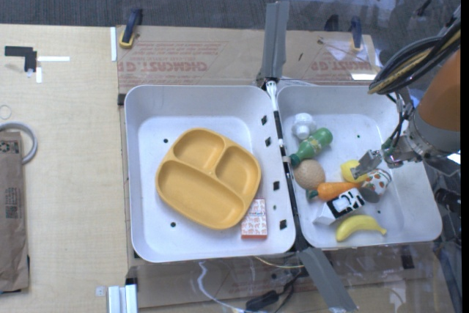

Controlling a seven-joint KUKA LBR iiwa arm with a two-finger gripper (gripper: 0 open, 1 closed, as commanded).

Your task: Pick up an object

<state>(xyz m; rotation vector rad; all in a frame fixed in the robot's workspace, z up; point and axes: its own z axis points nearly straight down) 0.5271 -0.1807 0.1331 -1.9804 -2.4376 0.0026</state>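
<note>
Objects in right bin [410, 227]: 1 banana [359, 228], 1 carrot [338, 190], gripper [364, 171] above.

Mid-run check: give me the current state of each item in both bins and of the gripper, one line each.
Yellow plate: flat, upright, left bin.
Small box: beside the plate's near edge.
Green bottle: on its side, right bin.
Carrot: lying flat.
Banana: lying flat, apart from the gripper.
Gripper: low over the right bin's pile; grasp unclear.
</note>
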